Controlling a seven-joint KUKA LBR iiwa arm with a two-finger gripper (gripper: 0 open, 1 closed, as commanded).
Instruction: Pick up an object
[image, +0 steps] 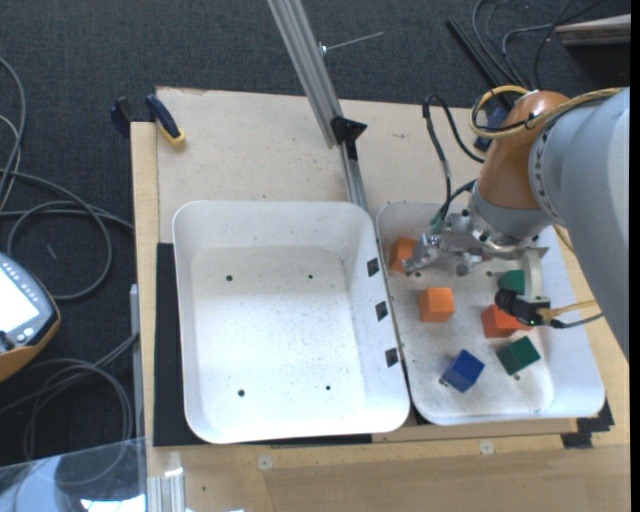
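— Over the right bin (560, 395), what's the arm doing?

— Grey arm (585, 150) w/ orange band reaches in from the right; gripper (425, 255) hangs low at the bin's upper left, by an orange block (402, 252). That block sits up near the bin's top-left corner, partly hidden by the gripper hardware.

— Holding anything?

— Can't tell. Gripper state isn't readable at this angle, and nothing is clearly lifted.

— Other stuff in that bin?

— Second orange block (436, 304) approx mid-bin, roughly square, edges nearly parallel to the frame, no obvious long axis. Blue block (462, 370) lower down, turned diagonally, one corner pointing toward the bin's bottom edge. Green block (518, 355) to its right, also rotated, corners pointing up and down. Red-orange block (497, 321) just above the green one, partly covered by a black part of the wrist assembly. Another green piece (513, 281) higher up, mostly hidden under the arm, so orientation unclear.

— And the left bin (190, 300)?

— White, speckled w/ dark dots, beside the right one; their rims meet along the middle. Both rest on a tan bench (250, 140).
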